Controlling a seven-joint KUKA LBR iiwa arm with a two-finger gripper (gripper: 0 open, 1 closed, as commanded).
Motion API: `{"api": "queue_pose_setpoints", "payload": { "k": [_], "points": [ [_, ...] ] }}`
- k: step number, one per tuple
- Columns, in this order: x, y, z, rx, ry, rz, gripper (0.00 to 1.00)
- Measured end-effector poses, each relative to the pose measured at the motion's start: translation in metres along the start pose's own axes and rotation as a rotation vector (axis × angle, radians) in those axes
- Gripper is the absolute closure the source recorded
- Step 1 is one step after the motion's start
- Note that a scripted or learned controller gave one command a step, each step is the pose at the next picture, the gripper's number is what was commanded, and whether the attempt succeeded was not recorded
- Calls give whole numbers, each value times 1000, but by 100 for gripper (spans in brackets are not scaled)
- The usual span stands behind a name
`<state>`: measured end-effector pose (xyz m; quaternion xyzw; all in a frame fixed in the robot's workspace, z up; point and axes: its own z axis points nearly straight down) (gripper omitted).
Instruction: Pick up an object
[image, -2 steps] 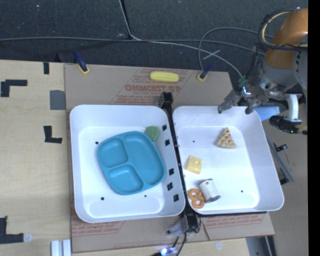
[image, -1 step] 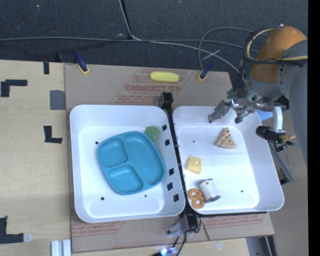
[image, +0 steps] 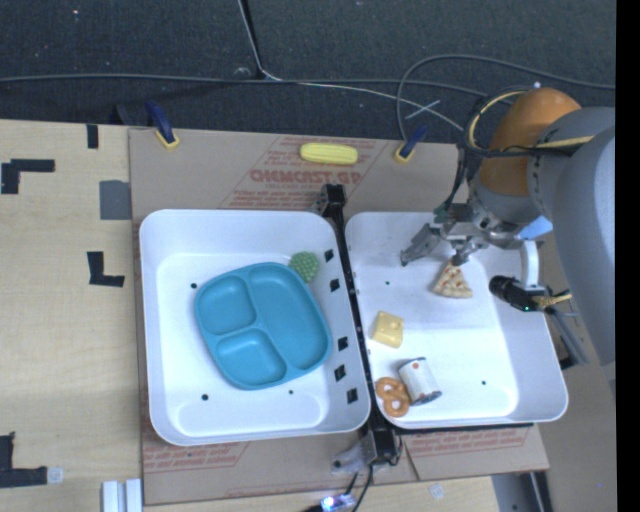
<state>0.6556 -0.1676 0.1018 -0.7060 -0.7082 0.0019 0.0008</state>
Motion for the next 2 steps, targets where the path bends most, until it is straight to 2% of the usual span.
{"api": "queue_pose_setpoints", "payload": {
  "k": [1, 2],
  "points": [
    [-1, 3, 12, -9, -5, 0, 0],
    [-2, 5, -1, -20, -10, -1, 100]
  ]
}}
